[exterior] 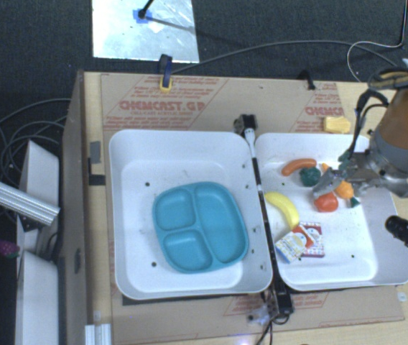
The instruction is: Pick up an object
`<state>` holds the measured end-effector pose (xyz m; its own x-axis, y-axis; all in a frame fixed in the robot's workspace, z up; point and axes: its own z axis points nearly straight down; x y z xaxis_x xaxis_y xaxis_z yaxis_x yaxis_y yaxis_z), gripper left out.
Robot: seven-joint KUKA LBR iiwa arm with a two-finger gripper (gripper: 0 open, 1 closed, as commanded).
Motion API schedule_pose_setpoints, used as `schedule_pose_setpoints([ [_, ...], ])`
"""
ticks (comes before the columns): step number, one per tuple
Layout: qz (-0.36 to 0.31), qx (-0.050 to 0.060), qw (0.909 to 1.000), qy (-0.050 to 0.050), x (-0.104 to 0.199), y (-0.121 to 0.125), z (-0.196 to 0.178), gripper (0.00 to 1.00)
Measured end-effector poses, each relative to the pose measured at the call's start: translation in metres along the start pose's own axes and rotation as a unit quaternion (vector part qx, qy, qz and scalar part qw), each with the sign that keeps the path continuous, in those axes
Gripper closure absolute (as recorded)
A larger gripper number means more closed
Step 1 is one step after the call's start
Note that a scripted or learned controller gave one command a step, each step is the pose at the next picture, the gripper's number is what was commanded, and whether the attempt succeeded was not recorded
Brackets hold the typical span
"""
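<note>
Gripper (331,185) low over crowded toys in the right bin (376,264).
Can't tell its finger state; red tomato (326,203) and orange piece (344,190) touch, so it may grab neither.

two bins (189,146) of smooth white plastic, faintly glossy. blue tray (200,226): smooth matt plastic. bench top (189,99): matt cardboard-like sheet, printed red. toy banana (283,208) and tomato (326,203): smooth plastic look, slight sheen. small boxes (301,241): printed card. floor (31,34): dark, rough carpet. foil-like square (145,20): shiny, crinkled.
</note>
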<state>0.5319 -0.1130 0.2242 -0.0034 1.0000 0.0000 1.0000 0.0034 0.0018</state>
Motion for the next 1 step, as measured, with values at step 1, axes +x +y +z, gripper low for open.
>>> schedule_pose_setpoints([
  [1,0.001,0.002,1.0,0.0,-0.0422,0.0333,0.0981,0.0],
])
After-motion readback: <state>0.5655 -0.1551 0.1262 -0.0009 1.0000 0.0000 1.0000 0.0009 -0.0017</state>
